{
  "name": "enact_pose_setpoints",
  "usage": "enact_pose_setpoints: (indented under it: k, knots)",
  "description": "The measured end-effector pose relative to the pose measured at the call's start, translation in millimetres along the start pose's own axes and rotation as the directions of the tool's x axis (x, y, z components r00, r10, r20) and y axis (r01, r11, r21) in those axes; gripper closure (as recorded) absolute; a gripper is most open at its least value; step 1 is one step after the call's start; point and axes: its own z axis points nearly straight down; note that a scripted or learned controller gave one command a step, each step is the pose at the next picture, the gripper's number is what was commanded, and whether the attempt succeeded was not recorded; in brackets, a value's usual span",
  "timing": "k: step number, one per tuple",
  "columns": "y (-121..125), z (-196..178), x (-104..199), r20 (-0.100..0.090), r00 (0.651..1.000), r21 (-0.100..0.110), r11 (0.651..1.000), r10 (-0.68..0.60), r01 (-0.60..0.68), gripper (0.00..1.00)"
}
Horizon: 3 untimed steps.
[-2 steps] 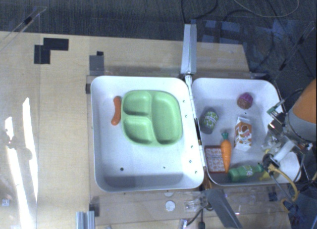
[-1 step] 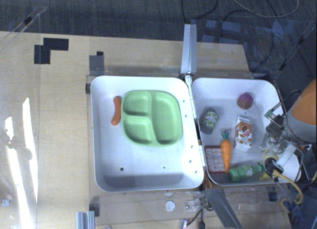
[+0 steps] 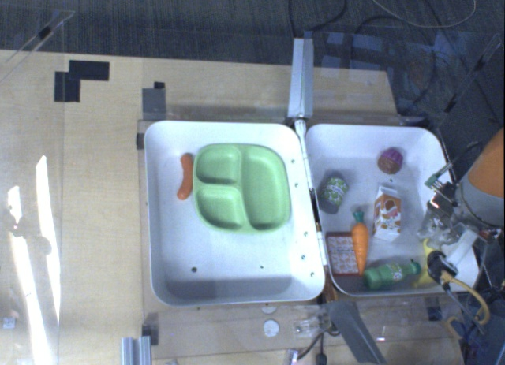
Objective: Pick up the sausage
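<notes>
- Even overhead light, fairly bright; white bins (image 3: pixel 229 277) near blown out.
- Glare streaks on bench (image 3: pixel 47 221) at left, likely off a clear panel.
- Soft shadows inside bin walls.
- Overall soft focus, low resolution.

No legible text, brand or number anywhere; printing on small carton (image 3: pixel 387 214) and green bottle (image 3: pixel 392 273) too blurred to read.

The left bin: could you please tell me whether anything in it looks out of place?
Only mildly: the sausage lies loose on the bin floor, against the left edge of the green tray, not in a compartment. Nothing looks spilled or damaged.
</notes>
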Motion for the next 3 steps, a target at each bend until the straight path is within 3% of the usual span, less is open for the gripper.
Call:
enact_pose_setpoints:
  k: [1,2,3]
  knots:
    - [0.1,0.9,0.1,0.000,0.999,0.000,0.999,-0.044,0.044,1.00]
    - [4.6,-1.2,-5.1,-0.001,0.999,-0.001,0.999,0.050,-0.050,1.00]
    - [-0.2,-0.5,0.5,0.000,0.999,0.000,0.999,-0.040,0.040,1.00]
